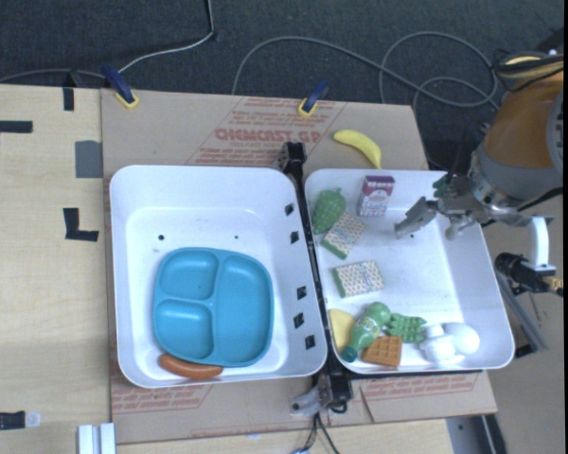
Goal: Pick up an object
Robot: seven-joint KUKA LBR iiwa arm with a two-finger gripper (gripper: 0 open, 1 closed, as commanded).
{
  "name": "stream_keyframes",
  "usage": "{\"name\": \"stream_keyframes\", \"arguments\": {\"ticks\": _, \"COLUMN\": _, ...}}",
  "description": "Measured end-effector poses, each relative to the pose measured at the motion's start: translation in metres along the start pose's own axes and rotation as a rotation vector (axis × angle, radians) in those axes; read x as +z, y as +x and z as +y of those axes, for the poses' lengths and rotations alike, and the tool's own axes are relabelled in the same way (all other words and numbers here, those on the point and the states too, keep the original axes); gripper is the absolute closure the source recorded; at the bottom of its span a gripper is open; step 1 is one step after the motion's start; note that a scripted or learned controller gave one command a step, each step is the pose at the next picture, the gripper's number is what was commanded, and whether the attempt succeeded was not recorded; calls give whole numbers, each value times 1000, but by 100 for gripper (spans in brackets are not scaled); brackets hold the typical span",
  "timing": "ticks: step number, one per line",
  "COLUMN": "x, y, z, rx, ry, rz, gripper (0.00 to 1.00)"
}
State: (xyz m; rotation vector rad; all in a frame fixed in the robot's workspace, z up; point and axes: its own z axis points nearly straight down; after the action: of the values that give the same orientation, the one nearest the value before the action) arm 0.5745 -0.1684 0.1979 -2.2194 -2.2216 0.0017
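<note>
Two shallow white plastic bins are seen side by side on a brown cardboard sheet [256,140] over the bench. Left bin [137,206]: a blue three-compartment plastic tray [213,305] lies toward the near edge, with an orange sausage-shaped toy [189,368] just beside its near rim. Right bin [473,282]: the grey arm with orange band [525,126] enters over the right edge, wrist low over the far right corner. The two-finger gripper [418,218] is pointed left into the bin; jaws are seen slightly parted, nothing between them, and contact with the bin floor cannot be told. A small maroon-and-white carton [377,197] stands near the far edge, just left of the gripper. A green leafy toy [328,208] and two pale patterned flat blocks [358,277] lie along the left wall. Clustered at the near edge: green toy vegetables [379,324], an orange waffle-like piece [383,352], white round objects [452,341]. A yellow banana [357,146] lies on the cardboard beyond the right bin's far edge.
</note>
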Motion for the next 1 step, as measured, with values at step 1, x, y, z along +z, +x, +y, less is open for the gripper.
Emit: {"name": "stream_keyframes", "arguments": {"ticks": 1, "x": 111, "y": 42, "z": 94, "rx": -2, "ry": -6, "rz": -1, "gripper": 0}}
